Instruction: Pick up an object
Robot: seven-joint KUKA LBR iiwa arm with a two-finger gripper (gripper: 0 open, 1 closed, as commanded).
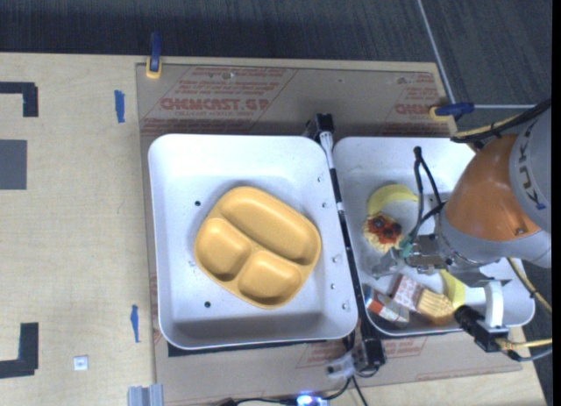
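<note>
The right bin (372, 160) holds several small objects. A yellow rounded piece (392, 197) lies at its middle, with a red and yellow item (382, 231) just in front of it. Near the front wall lie a small red and white packet (401, 294), a tan block (434, 307) and a yellow curved piece (453, 288). My gripper (405, 259) is low inside this bin, between the red and yellow item and the packet. The orange band of the arm (491, 194) hides the bin's right half.
A large yellow divided tray (256, 245) lies in the middle of the left bin (166, 220). A black bar (333, 185) separates the two bins. Cables trail off the bench's front right corner (491, 338).
</note>
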